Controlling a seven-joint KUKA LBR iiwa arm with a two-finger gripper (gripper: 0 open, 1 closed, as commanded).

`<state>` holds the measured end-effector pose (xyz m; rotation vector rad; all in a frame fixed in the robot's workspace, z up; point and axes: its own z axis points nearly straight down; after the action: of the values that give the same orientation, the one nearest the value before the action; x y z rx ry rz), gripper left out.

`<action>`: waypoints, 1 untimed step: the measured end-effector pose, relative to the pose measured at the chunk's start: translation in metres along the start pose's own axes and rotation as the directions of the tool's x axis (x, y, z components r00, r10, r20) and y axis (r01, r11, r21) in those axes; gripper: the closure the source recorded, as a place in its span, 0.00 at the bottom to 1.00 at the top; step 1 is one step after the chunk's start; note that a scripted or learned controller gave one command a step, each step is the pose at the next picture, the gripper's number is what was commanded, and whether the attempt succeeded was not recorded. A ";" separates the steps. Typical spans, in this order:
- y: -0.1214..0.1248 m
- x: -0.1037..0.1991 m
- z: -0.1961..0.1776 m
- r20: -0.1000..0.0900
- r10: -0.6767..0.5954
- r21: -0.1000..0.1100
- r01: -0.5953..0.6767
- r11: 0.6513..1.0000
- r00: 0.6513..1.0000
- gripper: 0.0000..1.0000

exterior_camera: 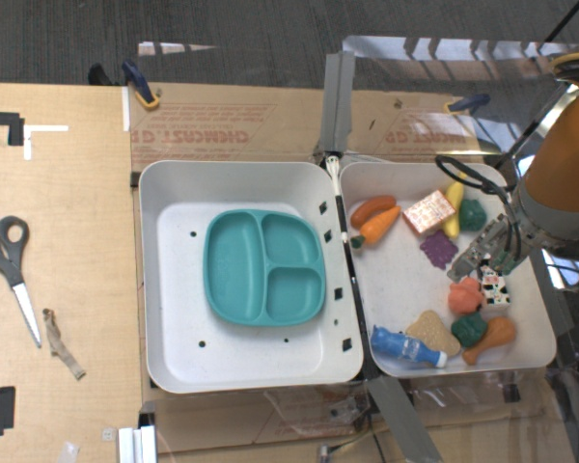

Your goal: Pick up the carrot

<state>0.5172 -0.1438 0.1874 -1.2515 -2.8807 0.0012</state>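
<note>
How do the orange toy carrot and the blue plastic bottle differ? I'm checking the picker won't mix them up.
The orange toy carrot lies near the right bin's upper-left corner; the blue plastic bottle lies near its lower-left corner. The carrot is orange and tapered with a green tip; the bottle is blue with a white end. Both lie flat in the right white bin, away from the gripper.

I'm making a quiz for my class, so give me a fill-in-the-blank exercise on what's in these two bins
1. The teal divided plate lies in the ____ bin.
2. The carrot lies near the right bin's ____ wall.
3. The blue bottle lies along the right bin's ____ edge.
4. The pincer hovers over the ____ bin.

Missing words: left; left; near; right
</note>
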 end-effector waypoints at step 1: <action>-0.020 -0.014 0.044 -0.001 0.160 0.000 -0.160 0.987 0.987 1.00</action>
<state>0.5122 -0.1676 0.1439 -1.4789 -2.7699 0.0012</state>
